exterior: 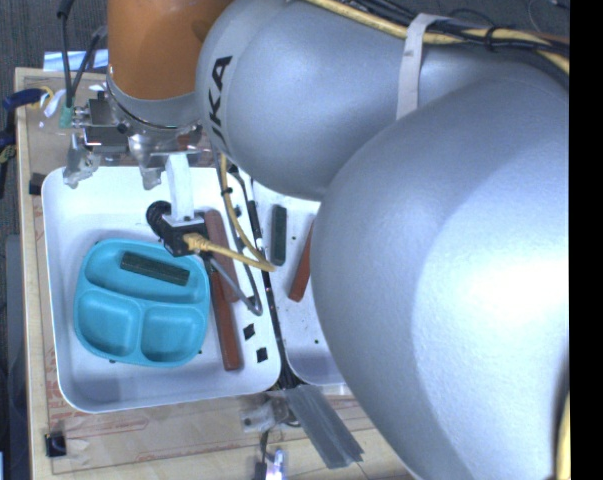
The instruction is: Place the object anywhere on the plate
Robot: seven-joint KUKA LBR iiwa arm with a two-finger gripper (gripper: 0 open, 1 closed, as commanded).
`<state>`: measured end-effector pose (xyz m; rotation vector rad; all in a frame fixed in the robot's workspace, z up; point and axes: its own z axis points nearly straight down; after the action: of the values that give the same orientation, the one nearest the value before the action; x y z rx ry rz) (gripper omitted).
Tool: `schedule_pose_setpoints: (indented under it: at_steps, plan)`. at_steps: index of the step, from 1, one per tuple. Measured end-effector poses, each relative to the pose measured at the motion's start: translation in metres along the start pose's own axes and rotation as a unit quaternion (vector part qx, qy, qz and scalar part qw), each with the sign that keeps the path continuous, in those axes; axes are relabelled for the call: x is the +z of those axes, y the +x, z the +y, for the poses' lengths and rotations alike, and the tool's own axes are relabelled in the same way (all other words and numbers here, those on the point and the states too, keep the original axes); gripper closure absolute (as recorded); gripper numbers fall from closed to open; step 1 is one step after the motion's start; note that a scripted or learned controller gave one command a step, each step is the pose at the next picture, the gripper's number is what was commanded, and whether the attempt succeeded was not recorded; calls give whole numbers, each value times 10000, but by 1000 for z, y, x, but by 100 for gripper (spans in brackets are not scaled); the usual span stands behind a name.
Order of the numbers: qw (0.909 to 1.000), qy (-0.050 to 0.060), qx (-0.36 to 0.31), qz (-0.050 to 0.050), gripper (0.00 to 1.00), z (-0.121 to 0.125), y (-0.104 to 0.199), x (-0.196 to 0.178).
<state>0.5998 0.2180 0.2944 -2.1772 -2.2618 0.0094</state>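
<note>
The blue divided plate (141, 308) lies in the left bin (66, 268). A dark grey bar (153, 267) rests flat in the plate's far compartment, apart from the gripper. My gripper (112, 174) hangs over the bin's far rim, above and behind the plate. Its two metal fingers (75, 171) stand spread wide with nothing between them. The grey arm covers most of the right side of the view.
A long brown stick (224, 303) lies along the plate's right side in the left bin. In the right bin (306, 358) I see a dark bar (278, 230) and another brown stick (301, 263), partly under the arm.
</note>
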Motion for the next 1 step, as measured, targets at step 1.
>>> schedule_pose_setpoints:
  at_steps: [1]
  plan:
    - [10000, -70, 71, 1, 0, -76, -7, 190]
